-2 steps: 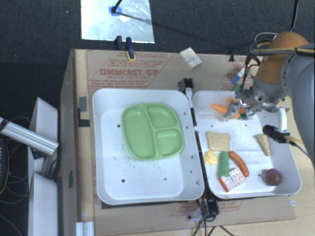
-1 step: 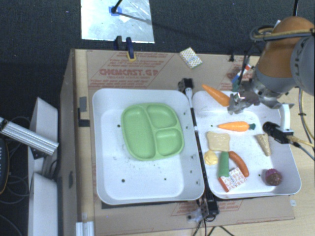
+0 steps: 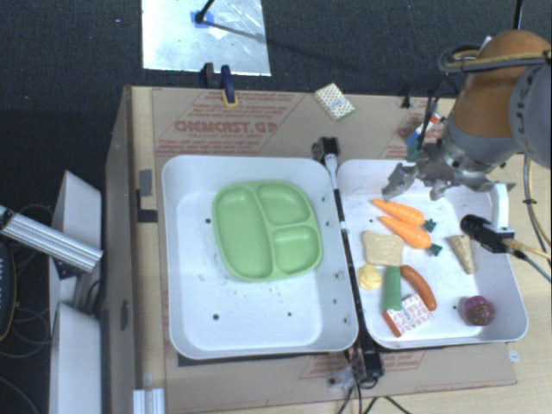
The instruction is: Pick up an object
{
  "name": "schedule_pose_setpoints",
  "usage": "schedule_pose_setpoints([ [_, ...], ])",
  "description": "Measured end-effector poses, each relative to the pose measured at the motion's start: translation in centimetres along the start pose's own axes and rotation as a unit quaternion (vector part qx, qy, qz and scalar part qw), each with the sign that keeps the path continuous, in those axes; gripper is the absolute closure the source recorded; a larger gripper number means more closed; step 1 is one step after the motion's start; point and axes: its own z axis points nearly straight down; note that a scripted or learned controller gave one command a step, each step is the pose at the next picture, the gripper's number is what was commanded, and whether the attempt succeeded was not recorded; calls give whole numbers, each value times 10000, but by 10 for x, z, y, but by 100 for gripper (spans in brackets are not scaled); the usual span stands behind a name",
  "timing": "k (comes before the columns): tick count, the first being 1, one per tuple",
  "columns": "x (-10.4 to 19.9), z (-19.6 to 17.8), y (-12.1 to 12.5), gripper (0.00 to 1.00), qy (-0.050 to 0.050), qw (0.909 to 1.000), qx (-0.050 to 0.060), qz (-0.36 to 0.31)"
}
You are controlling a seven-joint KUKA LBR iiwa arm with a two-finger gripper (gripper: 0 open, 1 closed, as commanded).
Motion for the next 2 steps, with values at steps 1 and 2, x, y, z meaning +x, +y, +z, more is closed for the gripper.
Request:
schedule_pose_setpoints([
  [1,-57,111,-5,0,-13,10000,-45,3],
  [2,-58,100,-4,100,-27,10000,-61,4],
])
